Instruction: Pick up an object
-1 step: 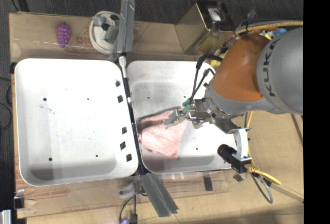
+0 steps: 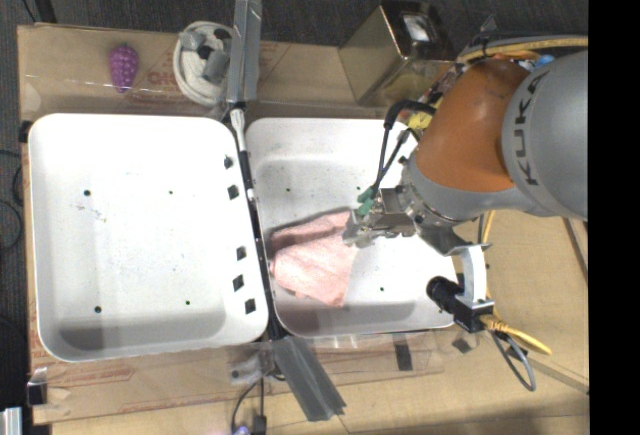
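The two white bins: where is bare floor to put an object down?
The left white bin has bare floor from wall to wall. In the right white bin, a bare strip lies along the far wall; its middle is crowded by the pink folded cloth and the gripper.

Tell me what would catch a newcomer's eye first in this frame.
The big grey arm with its orange band reaches in from the right over the right bin, its gripper low at the edge of a pink cloth lying near the divider. Beyond the bins, a small purple object sits on the bench beside a white roll.
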Controlling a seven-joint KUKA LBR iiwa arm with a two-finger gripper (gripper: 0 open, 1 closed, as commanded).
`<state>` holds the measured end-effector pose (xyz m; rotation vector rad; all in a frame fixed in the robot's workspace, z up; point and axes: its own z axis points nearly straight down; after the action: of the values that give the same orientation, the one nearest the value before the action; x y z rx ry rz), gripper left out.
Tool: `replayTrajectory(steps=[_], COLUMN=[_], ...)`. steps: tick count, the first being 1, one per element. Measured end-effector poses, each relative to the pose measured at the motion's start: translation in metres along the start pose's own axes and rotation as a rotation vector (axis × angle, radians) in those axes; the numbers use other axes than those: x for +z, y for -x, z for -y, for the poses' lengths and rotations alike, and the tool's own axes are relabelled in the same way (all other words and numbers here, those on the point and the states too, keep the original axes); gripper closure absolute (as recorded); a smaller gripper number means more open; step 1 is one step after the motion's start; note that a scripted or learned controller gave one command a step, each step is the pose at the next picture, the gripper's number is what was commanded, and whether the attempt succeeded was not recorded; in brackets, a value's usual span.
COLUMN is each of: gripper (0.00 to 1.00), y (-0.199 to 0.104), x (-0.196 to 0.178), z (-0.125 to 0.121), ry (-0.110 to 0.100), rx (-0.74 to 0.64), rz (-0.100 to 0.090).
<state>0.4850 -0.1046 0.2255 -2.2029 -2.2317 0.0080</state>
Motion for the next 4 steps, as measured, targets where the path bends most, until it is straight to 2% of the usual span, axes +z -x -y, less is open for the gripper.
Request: replayTrajectory(steps=[1,2,3,4], gripper=[0.0,0.0,0.0,0.0], y=[0.0,0.019,0.019,0.036], x=[0.0,0.087,0.006,0.132], z=[0.0,-0.057,-0.058,-0.059], ry=[0.001,0.002,0.006,0.009], rx=[0.0,-0.029,0.085,-0.071], rz=[0.0,0.0,0.001,0.0])
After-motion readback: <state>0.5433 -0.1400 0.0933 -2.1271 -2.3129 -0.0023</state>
